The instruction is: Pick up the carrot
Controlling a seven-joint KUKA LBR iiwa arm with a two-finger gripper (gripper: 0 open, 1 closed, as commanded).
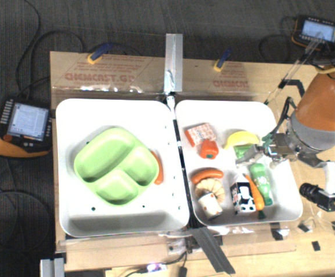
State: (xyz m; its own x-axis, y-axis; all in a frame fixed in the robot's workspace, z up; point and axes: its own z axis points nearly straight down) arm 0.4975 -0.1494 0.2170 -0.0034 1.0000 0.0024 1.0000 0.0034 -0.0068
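The arm comes in from the right, and the gripper (268,148) hangs over the upper right part of the right bin (283,117). It is just beside a lemon (242,137) and a small green item (244,152). Whether it is open or closed, I cannot tell at this slant.

The carrot (256,194), as I read it, is the slim orange piece with a green tip. It lies lower in the same bin, wedged between a green bottle (262,180) and a black-and-white carton (244,198), touching or nearly touching both. There is also an orange sliver (158,169) in the left bin, beside the green plate (115,163), but I can't say what it is.

Nothing is lifted, so this looks like the approach step: the gripper is near the target but not on it. The next move, I'd judge, is a short shift toward the bin's front edge to get above the carrot. The opening should then turn across its narrow width before descending. It's a tight spot. The bottle and carton crowd both sides, so a sloppy descent could land on a neighbour or nudge the carrot aside.
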